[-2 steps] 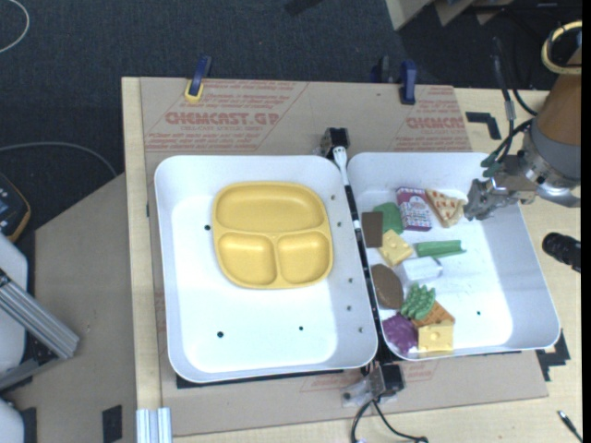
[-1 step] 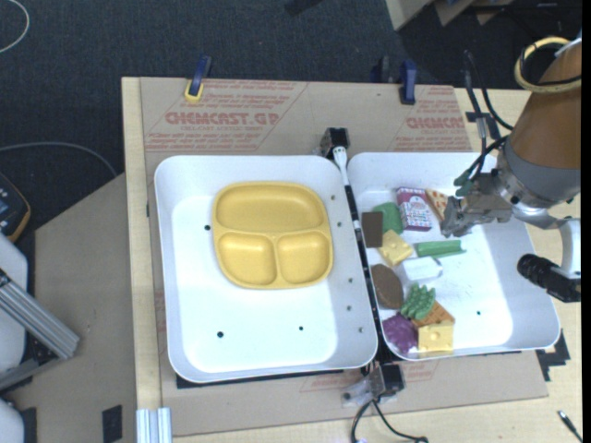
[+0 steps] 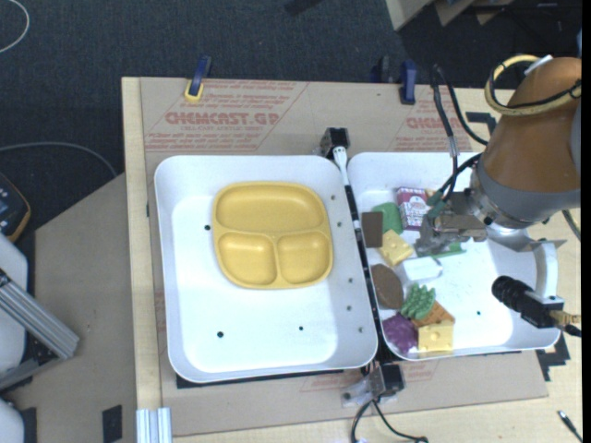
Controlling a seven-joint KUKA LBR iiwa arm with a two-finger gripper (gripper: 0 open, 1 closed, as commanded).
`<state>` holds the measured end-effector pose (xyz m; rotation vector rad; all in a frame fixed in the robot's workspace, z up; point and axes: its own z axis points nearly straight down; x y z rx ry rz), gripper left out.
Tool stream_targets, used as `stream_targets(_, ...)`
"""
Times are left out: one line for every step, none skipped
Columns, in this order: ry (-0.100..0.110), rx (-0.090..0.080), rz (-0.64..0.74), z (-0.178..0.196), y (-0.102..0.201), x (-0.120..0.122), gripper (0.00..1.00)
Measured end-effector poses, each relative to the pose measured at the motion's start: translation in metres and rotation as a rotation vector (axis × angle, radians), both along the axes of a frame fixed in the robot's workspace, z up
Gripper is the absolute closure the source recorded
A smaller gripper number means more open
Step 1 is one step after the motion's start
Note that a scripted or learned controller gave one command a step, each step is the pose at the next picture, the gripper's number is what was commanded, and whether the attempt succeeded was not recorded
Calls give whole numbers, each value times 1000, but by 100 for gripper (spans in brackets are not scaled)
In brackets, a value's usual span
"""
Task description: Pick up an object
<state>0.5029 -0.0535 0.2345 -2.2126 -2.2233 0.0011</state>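
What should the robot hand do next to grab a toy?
Probably ease straight down a little. The gripper hangs over the right bin, right above the white block and yellow cheese wedge, and nothing shows between its fingers yet. The toys crowd together, so a slow drop seems safest.

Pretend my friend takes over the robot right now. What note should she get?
Gripper: low over the right bin, among the toys; whether its fingers are open or shut cannot be seen.
Things: small toy foods crowd the right bin's left side, such as a yellow cheese wedge, a brown piece and a green leafy piece. The left bin holds a yellow divided plate.
Done: no toy is visibly lifted.
Left: grip one toy and raise it.
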Motion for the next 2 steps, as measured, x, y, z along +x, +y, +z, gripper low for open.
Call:
stream_targets(-1, -2, -3, -8, 10, -2, 100)
stream_targets(-5, -3, -5, 0, 5, -7, 100)
